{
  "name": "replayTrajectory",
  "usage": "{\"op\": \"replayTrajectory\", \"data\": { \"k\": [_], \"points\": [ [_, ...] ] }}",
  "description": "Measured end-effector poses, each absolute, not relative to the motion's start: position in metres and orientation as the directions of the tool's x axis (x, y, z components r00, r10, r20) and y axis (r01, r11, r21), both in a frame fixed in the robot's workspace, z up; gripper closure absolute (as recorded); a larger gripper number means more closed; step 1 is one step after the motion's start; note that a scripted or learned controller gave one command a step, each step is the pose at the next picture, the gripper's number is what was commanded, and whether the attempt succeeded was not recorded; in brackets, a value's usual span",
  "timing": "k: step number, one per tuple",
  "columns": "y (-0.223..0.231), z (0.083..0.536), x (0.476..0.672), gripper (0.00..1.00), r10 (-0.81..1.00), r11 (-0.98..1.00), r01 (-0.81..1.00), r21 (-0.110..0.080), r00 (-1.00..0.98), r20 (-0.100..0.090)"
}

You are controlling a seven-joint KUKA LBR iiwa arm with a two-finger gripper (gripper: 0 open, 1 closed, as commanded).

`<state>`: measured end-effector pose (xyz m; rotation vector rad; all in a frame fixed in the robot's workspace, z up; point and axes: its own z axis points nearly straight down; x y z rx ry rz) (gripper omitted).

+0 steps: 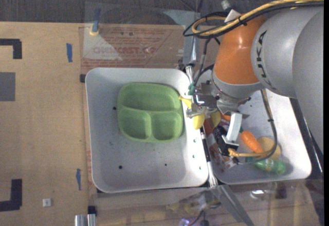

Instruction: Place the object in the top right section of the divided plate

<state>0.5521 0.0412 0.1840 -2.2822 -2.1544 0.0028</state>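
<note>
A green divided plate [150, 111] lies in the left white bin [139, 168], with one large section on its far side and two smaller ones on its near side. My gripper [193, 107] hangs over the ridge between the two bins, just off the plate's right rim. It is shut on a yellow object [198, 121], which sticks out on both sides of the fingers, one yellow tip reaching toward the plate's edge. The orange-banded wrist hides the rest of the object.
The right bin [298, 163] holds an orange carrot-like toy [250, 141], a tan round piece [268, 145], a green toy [270, 167], a white block [234, 124] and dark packets [221, 149]. Cables loop above the wrist. Brown board borders the left bin.
</note>
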Motion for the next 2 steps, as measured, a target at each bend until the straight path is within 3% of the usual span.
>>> {"op": "replayTrajectory", "data": {
  "k": [1,2],
  "points": [
    [0.092,0.184,0.546,1.00,0.989,-0.149,0.989,-0.001,0.149,0.000],
    [0.074,0.184,0.603,1.00,0.921,-0.391,0.921,-0.001,0.391,-0.002]
  ]
}}
